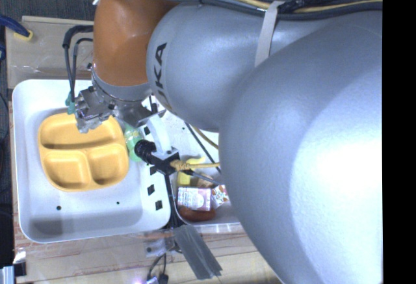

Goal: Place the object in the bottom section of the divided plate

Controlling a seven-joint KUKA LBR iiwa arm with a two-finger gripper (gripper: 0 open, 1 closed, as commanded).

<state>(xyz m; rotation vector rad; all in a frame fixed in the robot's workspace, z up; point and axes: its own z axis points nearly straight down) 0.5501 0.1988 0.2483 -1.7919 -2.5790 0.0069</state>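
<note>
Your arm hangs over the yellow plate in the left bin.

Start at the left: you see dark grey carpet along the top and a pale wood bench (39,32) under the bins. The left bin (78,218) is white and shallow. The yellow plate (81,154) lies flat in it, with one long part at the top and two small parts at the bottom. The claw (91,117) sits right over the plate's top right edge. You cannot tell if the claw is open or closed, and you cannot see anything held in it. Just right of the plate there is a green thing (134,145) by the bin wall. Further right, the right bin (162,208) holds a packet (195,198) and some yellow bits. The big grey arm (292,133) with its orange band (123,32) covers the rest.
</note>
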